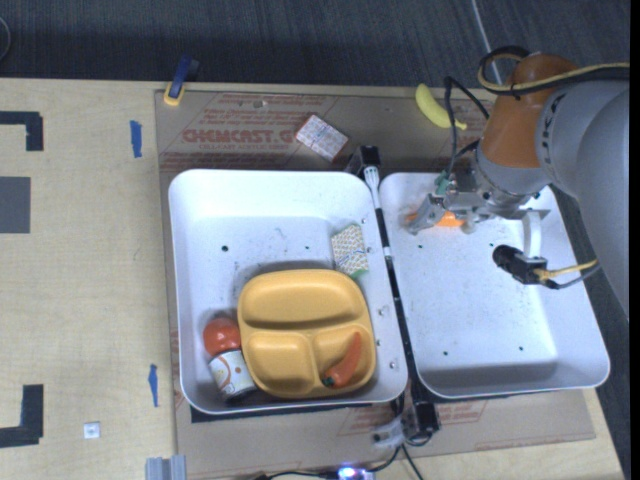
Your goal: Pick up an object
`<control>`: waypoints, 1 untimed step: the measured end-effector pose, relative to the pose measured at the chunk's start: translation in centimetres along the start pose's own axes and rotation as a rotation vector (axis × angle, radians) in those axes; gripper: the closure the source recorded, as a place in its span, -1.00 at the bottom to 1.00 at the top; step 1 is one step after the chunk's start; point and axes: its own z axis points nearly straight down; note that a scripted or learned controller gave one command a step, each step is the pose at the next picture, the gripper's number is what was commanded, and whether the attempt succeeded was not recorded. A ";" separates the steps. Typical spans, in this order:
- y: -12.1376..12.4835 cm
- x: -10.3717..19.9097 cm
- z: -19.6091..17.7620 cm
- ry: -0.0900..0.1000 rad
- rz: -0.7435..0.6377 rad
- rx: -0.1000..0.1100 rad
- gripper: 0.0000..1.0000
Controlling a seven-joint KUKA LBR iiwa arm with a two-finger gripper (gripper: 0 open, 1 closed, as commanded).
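One yellow tray (300, 330) in left bin (200, 218)

Red block lettering on the brown cardboard sheet (250, 128) beneath the two white bins — legible in part as "CHEMCAST", remainder cut off by a small patterned packet (321, 136). Smaller print above it — too blurred to read.

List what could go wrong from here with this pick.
1. The pincer works at an orange object near the right bin's back wall; a finger may strike the wall.
2. That object is mostly hidden, so the grasp may miss.
3. A black cable trails over the bin and could snag.
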 end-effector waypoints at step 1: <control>-0.1 -0.1 -1.0 0.000 0.001 0.006 1.00</control>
